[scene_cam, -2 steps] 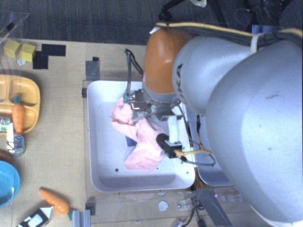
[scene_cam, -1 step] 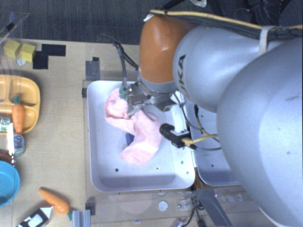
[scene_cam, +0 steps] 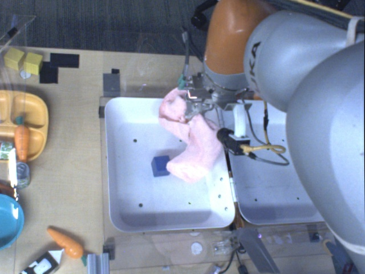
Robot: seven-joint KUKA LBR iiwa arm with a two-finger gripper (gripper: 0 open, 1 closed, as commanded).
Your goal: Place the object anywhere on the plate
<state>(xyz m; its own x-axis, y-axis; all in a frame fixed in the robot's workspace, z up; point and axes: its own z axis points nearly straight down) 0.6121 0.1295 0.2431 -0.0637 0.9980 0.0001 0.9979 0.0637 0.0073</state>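
Pink cloth hanging from the gripper over the left bin.

Near the lower frame edge a carrot [scene_cam: 65, 242] lies on the counter [scene_cam: 57, 210]. In the left bin [scene_cam: 131, 210] sits a blue cube [scene_cam: 161, 165]; the cloth [scene_cam: 191, 141] droops beside it, its top pinched in the gripper [scene_cam: 193, 100] at upper centre.
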